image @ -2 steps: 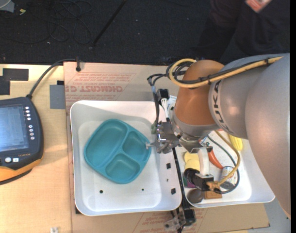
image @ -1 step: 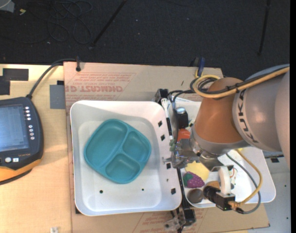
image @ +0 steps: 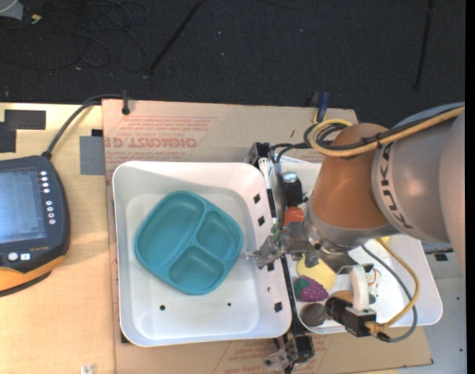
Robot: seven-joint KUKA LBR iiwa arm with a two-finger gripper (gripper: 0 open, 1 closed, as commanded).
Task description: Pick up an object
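- Two white bins sit side by side on a sheet of brown cardboard (image: 175, 135).
- The left bin (image: 144, 310) holds a blue plate (image: 189, 241). The plate has three sections and lies flat, a bit turned.
- The big grey arm (image: 424, 178) comes in from the right. Its orange band (image: 348, 181) hangs over the right bin (image: 428, 306) and hides most of it.
- The gripper (image: 288, 248) is low down, at the wall where the two bins meet. The arm covers it, so I cannot tell if it is open or closed, or if it holds anything.
- Some small things lie in the right bin, under and near the arm. There is a yellow thing (image: 317, 273), and just below it a purple bumpy thing (image: 310, 289) that looks like toy grapes.
- A small brown round thing (image: 313, 314) lies at the front edge of that bin.
- A little orange thing (image: 293, 216) peeks out beside the arm, close to the middle wall.
- Yellow and black wires (image: 393, 318) loop around the arm's end.
- At the far left of the bench sits a grey hand screen (image: 23, 209) with an orange edge, well apart from the bins.
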